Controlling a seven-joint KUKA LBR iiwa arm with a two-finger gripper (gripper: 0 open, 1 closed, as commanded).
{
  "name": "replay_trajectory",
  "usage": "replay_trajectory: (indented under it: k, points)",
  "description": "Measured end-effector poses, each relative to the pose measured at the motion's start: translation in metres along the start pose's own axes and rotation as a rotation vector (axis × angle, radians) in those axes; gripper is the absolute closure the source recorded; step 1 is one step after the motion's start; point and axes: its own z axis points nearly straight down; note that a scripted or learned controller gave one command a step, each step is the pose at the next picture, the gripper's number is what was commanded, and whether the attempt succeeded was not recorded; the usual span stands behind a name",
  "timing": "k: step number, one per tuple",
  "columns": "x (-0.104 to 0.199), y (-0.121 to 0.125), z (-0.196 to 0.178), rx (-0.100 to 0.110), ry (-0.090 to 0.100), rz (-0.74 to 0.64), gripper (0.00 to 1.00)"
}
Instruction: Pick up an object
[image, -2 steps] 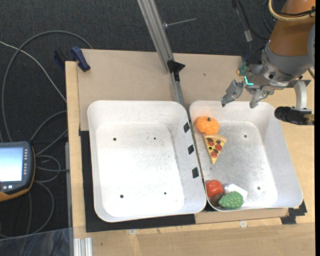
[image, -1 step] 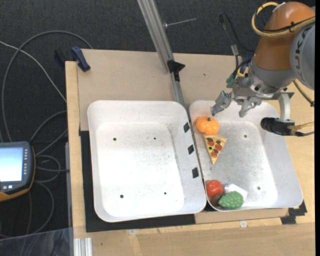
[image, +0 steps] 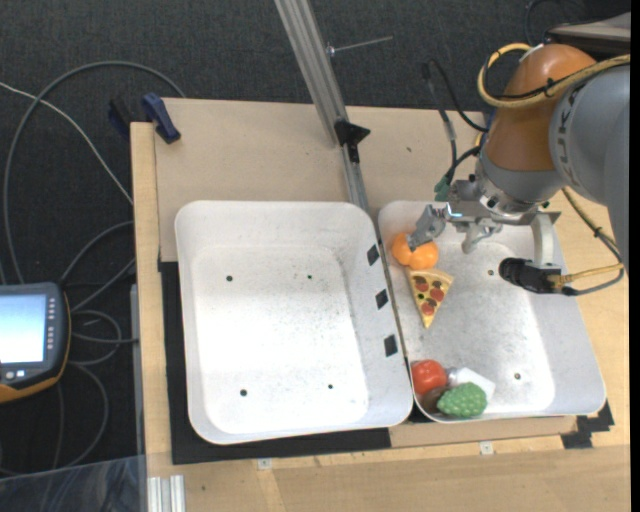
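Observation:
My gripper (image: 452, 232) hangs over the far end of the right bin (image: 530, 345), its fingers spread with nothing between them. An orange fruit (image: 413, 250) lies just under and beside the left finger (image: 428, 222), near the bin's far-left corner. A pizza slice (image: 430, 293) lies right in front of the orange. At the near-left corner sit a red tomato (image: 428, 376), a green bumpy vegetable (image: 462, 400) and a small white item (image: 472, 381).
The left bin (image: 200, 300) stands beside the right one, with black clips on the shared wall. A metal pole (image: 318, 70) slants over the bench behind the bins. A black cable fitting (image: 528, 274) hangs over the right bin.

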Motion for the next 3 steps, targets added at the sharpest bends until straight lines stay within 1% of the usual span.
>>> replay_trajectory:
  k: [1, 2, 3]
  points:
    - [0.0, -0.001, 0.064, 0.001, 0.0, 0.001, 0.0]
    - [0.0, 0.002, 0.048, -0.01, 0.0, 0.0, 1.0]
    - [0.002, 0.006, 0.004, -0.015, -0.002, -0.002, 1.0]
